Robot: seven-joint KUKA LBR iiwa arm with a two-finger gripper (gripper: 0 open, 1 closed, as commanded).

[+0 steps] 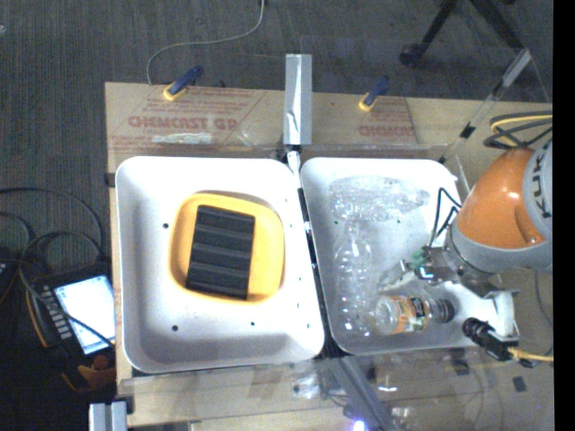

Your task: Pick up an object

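Two white bins on the desk (126, 115): left bin (144, 330) has 1 yellow-and-black block (226, 248), right bin (359, 173) has 2 clear plastic bottles, one (364, 232) upright-ish, one w/ orange label (409, 313) lying by the claw (431, 272), state can't tell.

2 blue-handled clamps, one (182, 83) on the left and one (375, 91) on the right, grip the far edge of the brown board (207, 119). A grey metal post (297, 101) stands between them at the far side. A tablet (83, 311) with cables lies on the carpet, left of the bench.
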